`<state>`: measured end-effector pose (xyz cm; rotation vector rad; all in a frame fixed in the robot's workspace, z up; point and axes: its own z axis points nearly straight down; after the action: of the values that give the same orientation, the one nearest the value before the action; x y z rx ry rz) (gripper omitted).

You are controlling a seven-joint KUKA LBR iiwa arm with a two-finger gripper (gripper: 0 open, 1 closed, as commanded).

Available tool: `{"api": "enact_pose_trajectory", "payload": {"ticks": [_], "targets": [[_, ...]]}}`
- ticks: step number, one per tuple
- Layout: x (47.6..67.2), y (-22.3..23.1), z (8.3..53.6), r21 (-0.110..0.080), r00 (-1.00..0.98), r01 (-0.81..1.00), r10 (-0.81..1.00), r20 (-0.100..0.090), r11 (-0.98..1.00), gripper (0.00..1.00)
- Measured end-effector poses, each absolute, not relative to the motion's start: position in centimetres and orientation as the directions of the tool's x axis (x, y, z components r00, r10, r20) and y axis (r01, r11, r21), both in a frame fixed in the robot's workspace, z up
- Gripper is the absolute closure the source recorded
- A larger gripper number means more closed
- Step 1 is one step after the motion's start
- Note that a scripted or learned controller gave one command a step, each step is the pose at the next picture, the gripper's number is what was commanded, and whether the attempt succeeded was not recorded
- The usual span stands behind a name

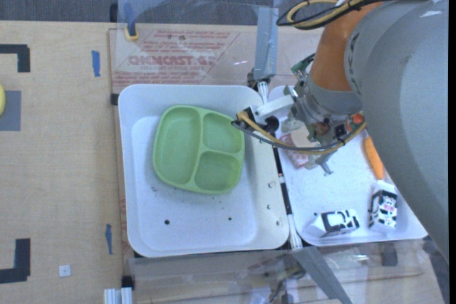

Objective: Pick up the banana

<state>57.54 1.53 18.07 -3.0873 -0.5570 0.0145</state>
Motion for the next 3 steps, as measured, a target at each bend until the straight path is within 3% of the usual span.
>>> {"api": "enact_pose_trajectory", "payload": {"ticks": [1, 2, 3], "targets": [[65.1, -5.8, 18.1, -0.002, 0.929, 0.37, 0.37, -0.006, -0.929, 0.0], [60.3, 8.4, 18.1, -0.004, 0.924, 0.383, 0.383, -0.005, -0.924, 0.0], [57.0, 14.3, 10.8, -0.002, 0.94, 0.342, 0.342, -0.008, -0.94, 0.0]]}}
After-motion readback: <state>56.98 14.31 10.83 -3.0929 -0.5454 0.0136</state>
